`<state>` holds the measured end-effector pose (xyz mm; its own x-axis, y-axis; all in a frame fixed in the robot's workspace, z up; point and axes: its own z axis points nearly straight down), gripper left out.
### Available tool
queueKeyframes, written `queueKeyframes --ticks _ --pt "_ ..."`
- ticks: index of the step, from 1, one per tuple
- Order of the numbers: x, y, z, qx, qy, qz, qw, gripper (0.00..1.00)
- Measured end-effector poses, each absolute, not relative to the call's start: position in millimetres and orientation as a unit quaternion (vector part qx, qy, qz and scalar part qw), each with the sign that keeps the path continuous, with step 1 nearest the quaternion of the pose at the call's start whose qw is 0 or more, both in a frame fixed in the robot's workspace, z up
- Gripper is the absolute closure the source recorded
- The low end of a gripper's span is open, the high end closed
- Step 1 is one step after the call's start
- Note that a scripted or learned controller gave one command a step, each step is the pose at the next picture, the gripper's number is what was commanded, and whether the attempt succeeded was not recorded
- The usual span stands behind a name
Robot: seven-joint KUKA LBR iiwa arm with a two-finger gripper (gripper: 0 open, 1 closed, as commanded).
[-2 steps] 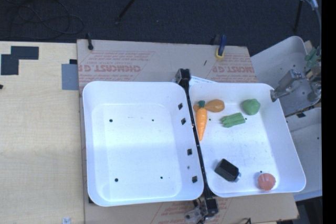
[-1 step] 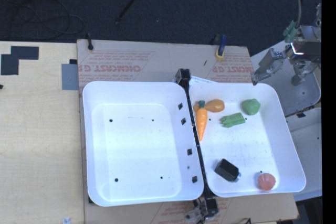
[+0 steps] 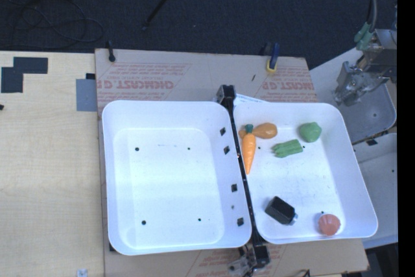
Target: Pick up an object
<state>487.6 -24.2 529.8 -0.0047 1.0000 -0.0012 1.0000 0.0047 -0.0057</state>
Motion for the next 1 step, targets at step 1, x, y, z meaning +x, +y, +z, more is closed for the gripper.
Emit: queueKeyframes --ticks 1 --pt "509.2 42.4 537.5 -0.706 -0.709 0.0005 0.001 1.00"
